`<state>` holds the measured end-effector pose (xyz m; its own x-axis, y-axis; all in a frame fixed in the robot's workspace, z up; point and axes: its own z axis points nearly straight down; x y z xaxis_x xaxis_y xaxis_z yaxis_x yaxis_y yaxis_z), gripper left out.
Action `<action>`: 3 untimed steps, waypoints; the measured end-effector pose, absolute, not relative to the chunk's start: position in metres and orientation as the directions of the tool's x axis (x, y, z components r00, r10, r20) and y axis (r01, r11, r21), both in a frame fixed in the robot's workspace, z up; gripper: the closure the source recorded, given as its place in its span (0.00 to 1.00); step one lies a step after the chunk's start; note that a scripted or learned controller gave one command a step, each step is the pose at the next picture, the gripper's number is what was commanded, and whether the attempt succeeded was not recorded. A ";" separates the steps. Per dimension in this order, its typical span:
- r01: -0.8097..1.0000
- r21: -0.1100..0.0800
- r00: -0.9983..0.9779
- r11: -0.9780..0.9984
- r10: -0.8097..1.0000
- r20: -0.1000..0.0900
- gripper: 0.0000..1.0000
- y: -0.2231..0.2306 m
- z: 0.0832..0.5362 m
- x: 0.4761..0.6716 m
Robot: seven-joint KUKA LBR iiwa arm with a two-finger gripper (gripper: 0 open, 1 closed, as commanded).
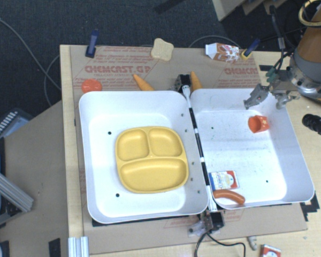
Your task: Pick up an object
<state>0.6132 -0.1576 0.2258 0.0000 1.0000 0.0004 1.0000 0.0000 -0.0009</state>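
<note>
In the right bin [267, 159] lie a small orange cup-like object [258, 123] at the upper right, a small red-and-white carton [223, 180] near the front left, and a sausage [229, 196] at the front rim. My gripper [267, 97] hovers over the bin's far right corner, just above and beyond the orange object. Its two fingers [253, 98] are spread apart with nothing between them.
The left bin [96, 159] holds a yellow divided plate [151, 158]. On the bench behind the bins lie a bread slice [162, 49], carrot pieces [143, 82], a blue clip [91, 44], an orange disc [91, 85] and a small carton [223, 52].
</note>
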 end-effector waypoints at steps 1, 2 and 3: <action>1.000 -0.004 0.001 -0.001 1.000 0.000 0.00 -0.212 0.157 0.624; 1.000 -0.005 -0.001 0.001 1.000 0.002 0.00 -0.207 0.083 0.631; 1.000 0.002 -0.003 0.003 1.000 -0.001 1.00 -0.207 0.095 0.633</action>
